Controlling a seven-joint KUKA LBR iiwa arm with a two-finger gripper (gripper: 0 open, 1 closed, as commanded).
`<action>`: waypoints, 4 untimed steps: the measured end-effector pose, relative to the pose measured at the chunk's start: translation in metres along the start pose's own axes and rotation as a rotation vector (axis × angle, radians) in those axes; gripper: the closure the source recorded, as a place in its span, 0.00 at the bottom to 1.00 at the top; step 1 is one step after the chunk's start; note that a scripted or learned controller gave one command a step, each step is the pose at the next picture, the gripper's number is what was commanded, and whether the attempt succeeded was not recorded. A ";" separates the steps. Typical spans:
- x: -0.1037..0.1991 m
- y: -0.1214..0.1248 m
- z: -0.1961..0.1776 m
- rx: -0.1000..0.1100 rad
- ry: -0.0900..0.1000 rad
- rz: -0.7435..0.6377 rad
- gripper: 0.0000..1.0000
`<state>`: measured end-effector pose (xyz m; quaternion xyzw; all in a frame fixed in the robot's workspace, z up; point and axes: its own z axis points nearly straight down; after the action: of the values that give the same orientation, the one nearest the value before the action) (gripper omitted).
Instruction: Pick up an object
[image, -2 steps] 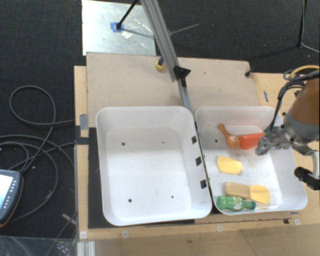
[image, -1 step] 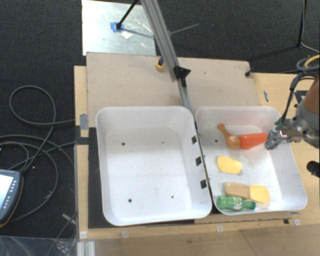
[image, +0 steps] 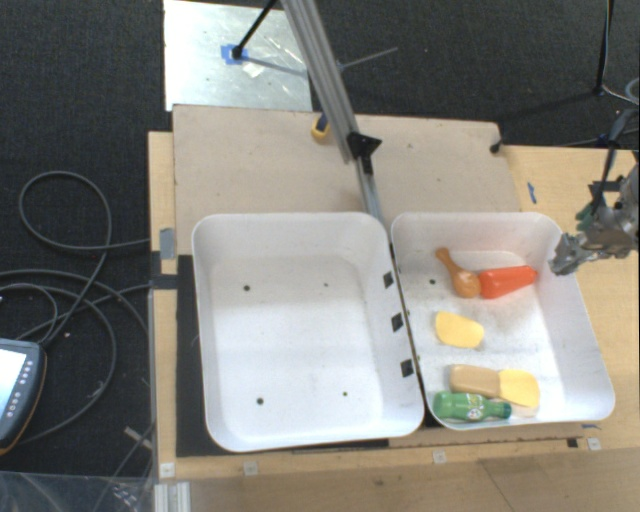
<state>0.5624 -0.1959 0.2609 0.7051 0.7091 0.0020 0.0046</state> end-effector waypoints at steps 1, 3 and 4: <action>-0.001 0.002 -0.036 0.002 0.001 0.000 1.00; 0.097 0.000 -0.026 0.008 0.005 -0.005 1.00; 0.147 0.002 -0.028 0.007 0.006 -0.005 1.00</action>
<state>0.5634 -0.0486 0.2884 0.7032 0.7110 0.0013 0.0000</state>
